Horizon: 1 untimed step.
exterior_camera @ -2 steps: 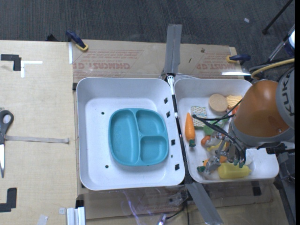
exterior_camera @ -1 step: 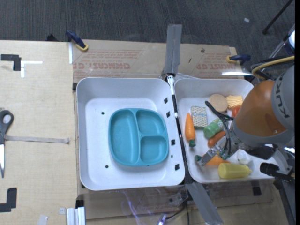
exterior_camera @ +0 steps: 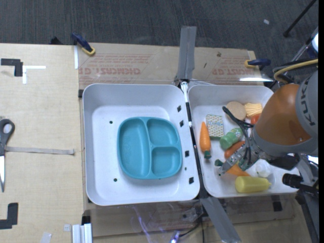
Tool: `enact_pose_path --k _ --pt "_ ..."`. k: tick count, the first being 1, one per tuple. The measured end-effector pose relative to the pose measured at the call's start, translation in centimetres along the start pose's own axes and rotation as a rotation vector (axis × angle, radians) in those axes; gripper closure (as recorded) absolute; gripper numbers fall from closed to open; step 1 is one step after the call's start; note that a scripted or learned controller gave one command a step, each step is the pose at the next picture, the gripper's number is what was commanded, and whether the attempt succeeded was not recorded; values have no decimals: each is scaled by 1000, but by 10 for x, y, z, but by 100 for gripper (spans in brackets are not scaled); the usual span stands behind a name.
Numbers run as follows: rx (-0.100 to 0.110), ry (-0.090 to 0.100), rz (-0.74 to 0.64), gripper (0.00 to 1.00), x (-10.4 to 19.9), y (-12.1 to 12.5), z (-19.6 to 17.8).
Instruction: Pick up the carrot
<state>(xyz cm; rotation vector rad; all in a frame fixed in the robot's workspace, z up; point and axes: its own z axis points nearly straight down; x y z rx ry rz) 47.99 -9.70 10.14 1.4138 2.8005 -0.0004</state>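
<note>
Two shallow white plastic bins with rounded corners are seen side by side on a pale wooden bench (exterior_camera: 40, 186). In the left bin (exterior_camera: 96, 186) a teal plastic plate (exterior_camera: 150, 148) with three smooth, rounded compartments is set near the middle.

The carrot (exterior_camera: 204, 138), a slim orange taper with a small green stub at its lower end, is found in the right bin (exterior_camera: 215, 186), lying lengthwise close to the wall shared with the left bin. Just to its right a small checked, sponge-like pad (exterior_camera: 214, 125) is seen, then a glossy green piece (exterior_camera: 231, 137), a tan rounded piece (exterior_camera: 236, 109) and a ribbed yellow block (exterior_camera: 253, 109). A smooth yellow cylinder-like item (exterior_camera: 251, 185) lies near the bin's front edge, with a small white lump (exterior_camera: 262, 170) beside it.

The grey arm with its rounded orange band (exterior_camera: 283, 118) is extended over the right bin. The claw (exterior_camera: 234, 161) is lowered among the clutter, well to the right of the carrot, with orange pieces (exterior_camera: 233, 149) just beside its tip. Whether it is spread or pressed together cannot be told, the metal parts being tangled with the items around them.

Scissors (exterior_camera: 5, 135) and black tape marks are seen on the bench at the left, and printed cardboard (exterior_camera: 121, 65) lies behind the bins.
</note>
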Motion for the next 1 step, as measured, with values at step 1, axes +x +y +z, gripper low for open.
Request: enact_pose_path --k 1 --pt "0 1 -97 100 31 49 -90"
